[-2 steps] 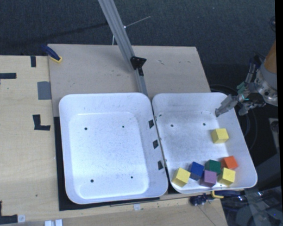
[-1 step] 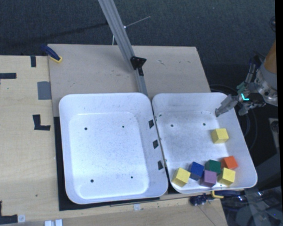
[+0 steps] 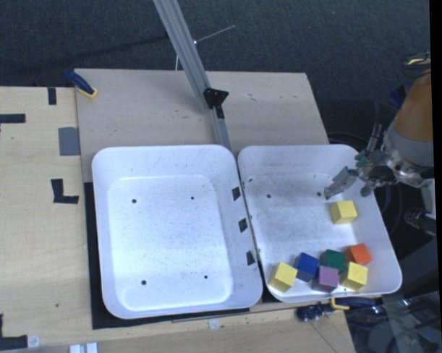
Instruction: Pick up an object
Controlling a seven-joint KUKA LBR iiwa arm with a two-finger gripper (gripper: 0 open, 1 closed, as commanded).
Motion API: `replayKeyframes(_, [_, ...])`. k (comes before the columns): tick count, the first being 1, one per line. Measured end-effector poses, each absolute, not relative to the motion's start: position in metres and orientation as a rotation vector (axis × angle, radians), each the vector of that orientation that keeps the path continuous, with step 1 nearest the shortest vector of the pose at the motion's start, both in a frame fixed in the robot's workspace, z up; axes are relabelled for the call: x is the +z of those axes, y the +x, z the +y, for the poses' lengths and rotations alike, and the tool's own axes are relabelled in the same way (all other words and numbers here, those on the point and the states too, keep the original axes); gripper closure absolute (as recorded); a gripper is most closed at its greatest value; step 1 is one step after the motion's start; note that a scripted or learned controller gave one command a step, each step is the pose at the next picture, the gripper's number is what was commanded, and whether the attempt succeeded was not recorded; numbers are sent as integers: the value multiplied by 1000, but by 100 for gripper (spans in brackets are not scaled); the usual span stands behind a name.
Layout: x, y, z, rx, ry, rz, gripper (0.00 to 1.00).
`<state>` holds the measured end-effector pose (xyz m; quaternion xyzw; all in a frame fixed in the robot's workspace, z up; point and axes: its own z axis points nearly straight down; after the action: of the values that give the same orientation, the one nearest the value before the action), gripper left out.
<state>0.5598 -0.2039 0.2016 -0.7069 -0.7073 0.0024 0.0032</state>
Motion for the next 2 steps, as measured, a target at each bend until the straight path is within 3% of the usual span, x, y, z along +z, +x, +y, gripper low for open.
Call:
replayKeyframes(1, [155,552,-207,7,-2217,-2219,0])
replayKeyframes(2, [117,557,-208,3,-2230,-2230,0])
